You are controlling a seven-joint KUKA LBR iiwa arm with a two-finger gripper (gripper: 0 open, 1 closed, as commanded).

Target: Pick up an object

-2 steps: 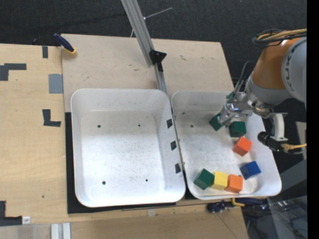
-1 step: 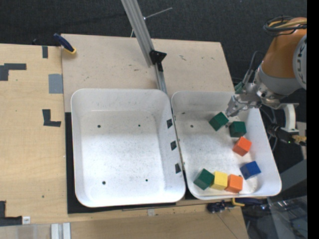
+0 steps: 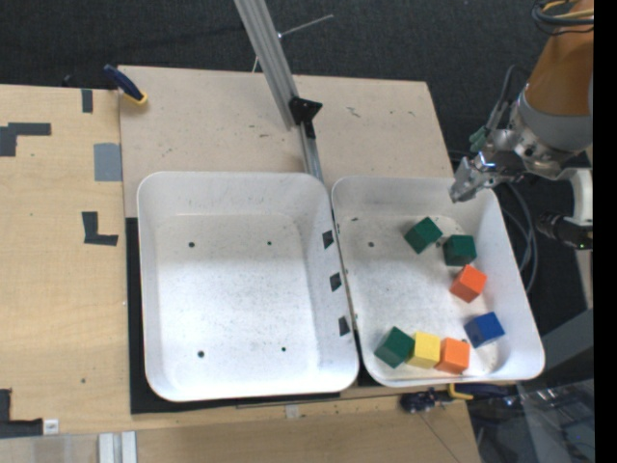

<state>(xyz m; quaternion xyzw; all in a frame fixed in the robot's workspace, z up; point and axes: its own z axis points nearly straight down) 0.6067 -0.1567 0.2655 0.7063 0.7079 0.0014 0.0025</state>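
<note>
Right now the gripper (image 3: pixel 464 187) hangs over the far right corner of the right bin (image 3: pixel 371 193), just above its rim, and nothing shows between it and the bin floor; whether it is wide or narrow I cannot tell at this size and angle. Nearest to it, a little down and to its left, lies a dark green cube (image 3: pixel 422 234), with a second dark green cube (image 3: pixel 460 250) just beside that one. Farther below the gripper sits an orange cube (image 3: pixel 469 283), then a blue cube (image 3: pixel 484 328). Farthest from it, along the near wall, a green cube (image 3: pixel 394 346), a yellow cube (image 3: pixel 425 348) and another orange cube (image 3: pixel 453 354) stand in a touching row. Well to the gripper's left is the left bin (image 3: pixel 159 201), on the same bench (image 3: pixel 58 268). By my reading the step in hand is the approach, with no grasp made. The next move likely calls for shifting inward over one cube, probably the nearest green one, then descending straight and closing squarely across its flat sides, clear of its close neighbour.
</note>
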